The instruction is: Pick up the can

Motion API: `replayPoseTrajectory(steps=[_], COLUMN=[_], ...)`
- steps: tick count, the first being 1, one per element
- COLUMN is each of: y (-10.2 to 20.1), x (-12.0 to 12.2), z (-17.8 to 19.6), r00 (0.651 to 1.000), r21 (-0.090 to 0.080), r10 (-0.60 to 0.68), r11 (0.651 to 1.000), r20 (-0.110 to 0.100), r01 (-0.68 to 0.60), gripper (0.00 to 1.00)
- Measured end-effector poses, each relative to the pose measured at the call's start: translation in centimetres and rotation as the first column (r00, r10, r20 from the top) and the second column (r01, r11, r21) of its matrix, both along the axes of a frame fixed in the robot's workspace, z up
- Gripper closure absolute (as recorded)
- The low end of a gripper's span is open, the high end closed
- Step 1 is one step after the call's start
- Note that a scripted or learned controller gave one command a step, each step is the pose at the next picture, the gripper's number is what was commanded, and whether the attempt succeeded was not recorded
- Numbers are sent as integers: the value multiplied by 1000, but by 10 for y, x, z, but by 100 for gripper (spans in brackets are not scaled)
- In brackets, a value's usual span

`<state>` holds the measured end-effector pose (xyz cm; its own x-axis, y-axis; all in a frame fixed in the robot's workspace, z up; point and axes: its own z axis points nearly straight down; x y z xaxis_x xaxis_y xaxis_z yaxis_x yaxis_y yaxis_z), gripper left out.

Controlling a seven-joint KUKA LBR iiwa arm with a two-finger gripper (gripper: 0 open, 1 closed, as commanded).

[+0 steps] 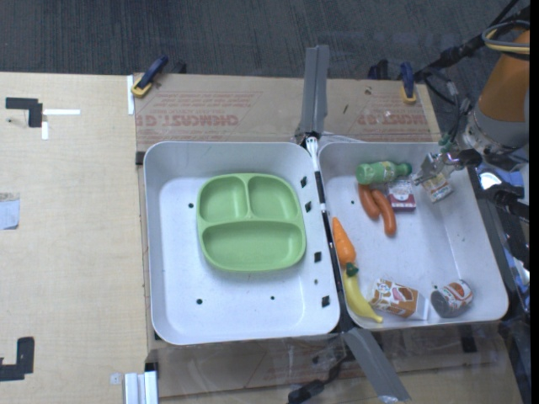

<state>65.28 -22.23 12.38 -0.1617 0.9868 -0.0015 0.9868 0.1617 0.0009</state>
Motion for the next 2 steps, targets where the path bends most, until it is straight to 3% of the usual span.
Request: replayPoseTrajectory(steps=[1, 2], y=[51, 31], x=[-7, -59], z=[84, 14], r00=[993, 810], r21=[0, 0], r10=[-121, -587], r11=[993, 810], r20=[1, -4], r01=[121, 587], gripper=[100, 100])
